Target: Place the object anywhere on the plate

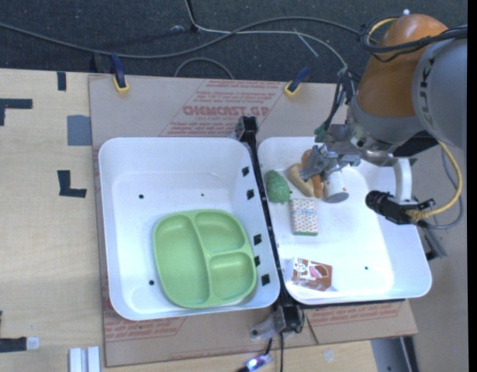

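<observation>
A light green divided plate (203,259) lies in the left bin (129,169), toward its front. In the right bin (393,270) my gripper (321,171) hangs low over an orange and tan object (306,173) near the bin's back left. Beside it on the left lies a green leafy object (278,187). A small patterned box (304,216) lies just in front of them, and a red and white packet (311,273) rests near the front edge.
A black divider (257,200) runs between the two bins. The arm's grey body and orange band (401,60) loom over the right bin's back right. Cables cross the dark floor behind the bench, and clamps hold the cardboard's back edge.
</observation>
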`<action>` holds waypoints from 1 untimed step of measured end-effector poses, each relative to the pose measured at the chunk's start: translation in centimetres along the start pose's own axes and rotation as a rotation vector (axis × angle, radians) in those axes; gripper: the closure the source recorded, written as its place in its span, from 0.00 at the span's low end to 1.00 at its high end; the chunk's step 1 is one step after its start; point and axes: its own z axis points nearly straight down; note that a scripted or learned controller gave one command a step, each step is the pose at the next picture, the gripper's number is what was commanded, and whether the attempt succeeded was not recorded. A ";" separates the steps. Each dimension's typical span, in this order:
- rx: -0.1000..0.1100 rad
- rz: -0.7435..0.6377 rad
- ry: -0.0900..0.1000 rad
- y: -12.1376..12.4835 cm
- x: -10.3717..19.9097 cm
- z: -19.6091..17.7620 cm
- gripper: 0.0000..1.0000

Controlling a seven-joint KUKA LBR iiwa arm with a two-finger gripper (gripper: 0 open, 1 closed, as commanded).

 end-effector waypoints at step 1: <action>-0.001 0.000 0.001 0.3 4.4 -0.1 1.00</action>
